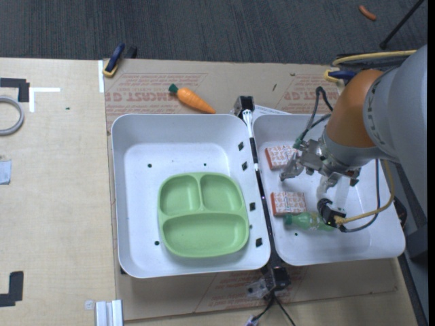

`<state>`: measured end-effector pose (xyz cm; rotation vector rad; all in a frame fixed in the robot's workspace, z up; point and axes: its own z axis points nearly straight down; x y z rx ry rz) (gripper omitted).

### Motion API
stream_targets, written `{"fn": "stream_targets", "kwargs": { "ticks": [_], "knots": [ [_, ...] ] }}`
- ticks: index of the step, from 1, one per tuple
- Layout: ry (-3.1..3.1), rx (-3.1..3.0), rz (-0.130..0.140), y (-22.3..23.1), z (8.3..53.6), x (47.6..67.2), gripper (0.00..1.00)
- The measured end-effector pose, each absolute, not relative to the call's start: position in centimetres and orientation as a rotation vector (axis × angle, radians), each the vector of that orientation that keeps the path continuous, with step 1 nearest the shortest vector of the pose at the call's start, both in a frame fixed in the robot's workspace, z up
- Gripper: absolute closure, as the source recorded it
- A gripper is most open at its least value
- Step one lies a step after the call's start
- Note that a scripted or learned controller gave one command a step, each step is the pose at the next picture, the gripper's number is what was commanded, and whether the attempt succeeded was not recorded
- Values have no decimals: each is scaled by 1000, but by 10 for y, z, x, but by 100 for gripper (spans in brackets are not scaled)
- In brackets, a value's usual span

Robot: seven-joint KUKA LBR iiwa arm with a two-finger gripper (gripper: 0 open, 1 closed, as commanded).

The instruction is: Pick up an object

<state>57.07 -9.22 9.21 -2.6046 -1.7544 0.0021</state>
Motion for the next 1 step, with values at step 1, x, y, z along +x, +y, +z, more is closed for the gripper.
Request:
{"fn": "stream_targets", "kwargs": {
  "ticks": [1],
  "knots": [
    [-1783, -2586, 2, -32, 192, 620, 0]
  ]
}}
